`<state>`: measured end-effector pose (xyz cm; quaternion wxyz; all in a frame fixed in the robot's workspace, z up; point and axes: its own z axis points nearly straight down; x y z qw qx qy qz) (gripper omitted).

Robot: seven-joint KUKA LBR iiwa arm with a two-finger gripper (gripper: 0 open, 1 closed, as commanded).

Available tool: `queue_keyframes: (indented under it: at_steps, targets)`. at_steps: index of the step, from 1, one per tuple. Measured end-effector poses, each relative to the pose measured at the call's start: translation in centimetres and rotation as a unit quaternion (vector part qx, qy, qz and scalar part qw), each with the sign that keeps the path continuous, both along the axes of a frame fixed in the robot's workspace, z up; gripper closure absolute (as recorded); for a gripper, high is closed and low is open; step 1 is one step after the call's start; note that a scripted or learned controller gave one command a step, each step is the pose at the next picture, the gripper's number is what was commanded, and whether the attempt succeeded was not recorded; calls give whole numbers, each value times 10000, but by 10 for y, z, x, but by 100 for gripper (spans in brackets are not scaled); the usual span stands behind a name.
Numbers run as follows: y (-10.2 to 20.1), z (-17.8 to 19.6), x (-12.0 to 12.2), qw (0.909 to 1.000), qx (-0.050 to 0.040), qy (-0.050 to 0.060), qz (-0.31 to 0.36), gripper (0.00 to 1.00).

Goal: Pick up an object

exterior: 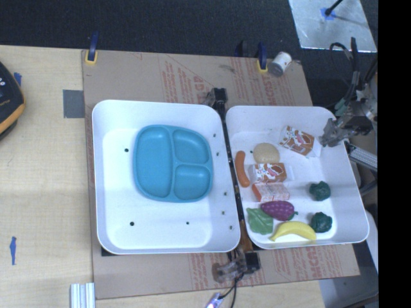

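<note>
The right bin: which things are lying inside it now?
In the right bin lie a banana, purple grapes, a sausage, two dark green pieces, a green leaf and small packets. What lies beneath them is hidden.

Pincer low at right edge, arm barely visible.

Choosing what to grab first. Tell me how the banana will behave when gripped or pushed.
The banana looks like smooth moulded plastic, so probably stiff, light and a bit slippery. Its curve may make it pivot or rock when pushed. It lies against the bin wall, limiting sliding.
</note>
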<state>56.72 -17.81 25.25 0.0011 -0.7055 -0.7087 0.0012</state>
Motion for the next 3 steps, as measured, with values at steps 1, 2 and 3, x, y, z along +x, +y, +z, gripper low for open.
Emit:
queue_keyframes:
  at_steps: [1,2,3]
  targets:
    - [40,-94,-10,10000,1,10,4,0]
    - [39,-139,-26,9999,-57,-117,-18,0]
    - [63,-144,65,9998,-47,-169,-3,0]
